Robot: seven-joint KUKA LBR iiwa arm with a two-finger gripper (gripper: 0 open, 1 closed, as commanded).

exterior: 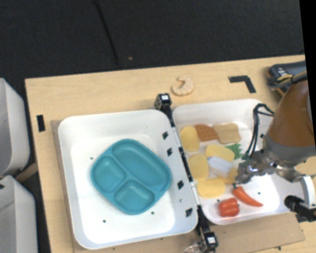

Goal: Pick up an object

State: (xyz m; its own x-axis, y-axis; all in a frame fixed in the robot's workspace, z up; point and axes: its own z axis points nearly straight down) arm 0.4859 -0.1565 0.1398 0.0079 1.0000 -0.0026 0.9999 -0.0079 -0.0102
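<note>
Gripper (244,174) low in the right-hand white bin (269,207), approx. over the long orange-red toy pepper (247,196) (open or closed, can't tell). Approach step; next needs a clean close, then lift.

The arm (294,130) shows a broad, rounded orange-brown band above a grey wrist section, with a black cable (255,132) looping down its side to a small gripper (244,174) of dark and silvery metal parts, while a white-and-black fitting (305,197) sits below the wrist.
</note>
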